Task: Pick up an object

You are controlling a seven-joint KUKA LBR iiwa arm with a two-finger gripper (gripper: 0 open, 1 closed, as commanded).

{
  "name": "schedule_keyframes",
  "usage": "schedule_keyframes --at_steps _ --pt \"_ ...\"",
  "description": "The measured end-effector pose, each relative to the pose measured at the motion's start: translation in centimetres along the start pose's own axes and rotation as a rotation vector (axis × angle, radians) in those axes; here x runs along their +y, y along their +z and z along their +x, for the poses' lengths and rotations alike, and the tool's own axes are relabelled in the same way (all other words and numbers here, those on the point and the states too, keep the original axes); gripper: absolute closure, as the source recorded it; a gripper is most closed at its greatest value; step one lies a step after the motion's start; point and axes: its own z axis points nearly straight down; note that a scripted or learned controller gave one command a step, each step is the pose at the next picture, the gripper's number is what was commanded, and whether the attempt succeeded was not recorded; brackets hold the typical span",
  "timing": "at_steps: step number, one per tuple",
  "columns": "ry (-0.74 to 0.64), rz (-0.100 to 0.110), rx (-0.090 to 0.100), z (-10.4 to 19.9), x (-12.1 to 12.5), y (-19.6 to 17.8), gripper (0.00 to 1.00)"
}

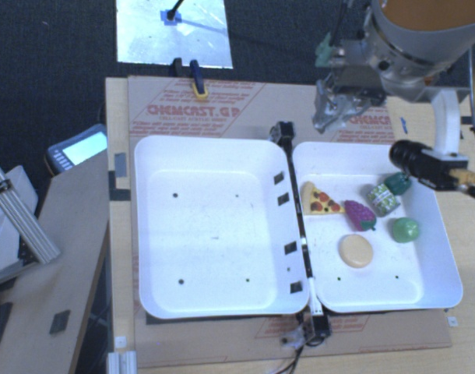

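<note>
a: where's the gripper (336, 118)?
b: up above the far edge of the right bin (440, 287), over the cardboard sheet (245, 107) on the bench (467, 232). nothing sits between its fingers; how far apart they stand, i cannot tell.
a: and the objects?
b: all in the right bin. a pizza slice (321, 201) near the divider, a purple grape bunch (360, 214) just beside it, a tan round piece (356, 251) below those, a green ball (405, 229) to the right, and a green-white carton (385, 198) above the ball.
a: the left bin (156, 287)?
b: beside the right one, edges touching.
</note>
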Motion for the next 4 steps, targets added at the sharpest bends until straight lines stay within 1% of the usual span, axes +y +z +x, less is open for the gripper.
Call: schedule_keyframes --at_steps 1,2,3,4 --pt "-0.002 0.014 -0.003 7.6 2.1 -1.0 1.00" --pt "-0.001 0.024 -0.006 12.9 1.9 5.7 1.00" --pt "0.007 0.008 -0.001 12.5 5.1 -2.8 1.00" --pt "0.000 0.014 -0.003 12.6 5.0 -3.5 1.00"
